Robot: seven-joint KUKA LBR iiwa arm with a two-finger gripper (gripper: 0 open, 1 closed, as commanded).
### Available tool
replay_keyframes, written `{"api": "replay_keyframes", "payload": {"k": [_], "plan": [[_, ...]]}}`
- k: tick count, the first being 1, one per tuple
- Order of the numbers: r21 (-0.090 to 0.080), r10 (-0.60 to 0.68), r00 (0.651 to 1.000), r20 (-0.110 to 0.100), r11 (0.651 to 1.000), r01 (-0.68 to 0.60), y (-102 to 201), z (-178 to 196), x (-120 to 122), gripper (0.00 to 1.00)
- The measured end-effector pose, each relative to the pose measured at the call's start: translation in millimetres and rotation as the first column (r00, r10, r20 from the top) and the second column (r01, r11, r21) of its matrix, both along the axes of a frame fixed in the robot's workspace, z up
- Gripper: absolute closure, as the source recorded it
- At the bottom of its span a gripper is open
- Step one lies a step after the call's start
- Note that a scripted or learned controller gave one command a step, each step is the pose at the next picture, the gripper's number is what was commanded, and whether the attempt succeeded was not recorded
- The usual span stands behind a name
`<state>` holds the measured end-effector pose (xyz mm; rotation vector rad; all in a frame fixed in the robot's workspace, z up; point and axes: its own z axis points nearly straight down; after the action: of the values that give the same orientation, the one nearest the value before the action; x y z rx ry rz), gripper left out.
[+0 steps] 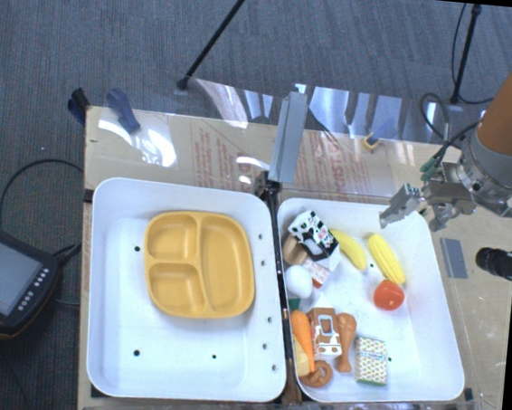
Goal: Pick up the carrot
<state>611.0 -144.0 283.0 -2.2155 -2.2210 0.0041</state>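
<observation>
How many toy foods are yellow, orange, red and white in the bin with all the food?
Yellow: 2, banana, corn
Orange: 1, carrot
Red: 1, tomato
White: 1, egg
Total: 5

Two white bins (104, 356). One yellow divided plate (200, 264), one carrot (302, 335), one tomato (389, 295), one banana (351, 249), one corn cob (386, 258), one egg (299, 281).

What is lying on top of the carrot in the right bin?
Nothing covers the carrot from above. It lies along the right bin's left wall, with a small carton close on its right. Its lower end, toward the pretzel, is unclear.
</observation>
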Motion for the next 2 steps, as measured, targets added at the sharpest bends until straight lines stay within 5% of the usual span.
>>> {"api": "replay_keyframes", "payload": {"k": [1,2], "plan": [[0.001,-0.029,1.0,-0.005,1.0,0.029,-10.6,-49.4,-123.2,0.0],[0.0,-0.171,0.985,-0.002,0.985,0.171,-27.6,-62.6,-47.2,0.0]]}}
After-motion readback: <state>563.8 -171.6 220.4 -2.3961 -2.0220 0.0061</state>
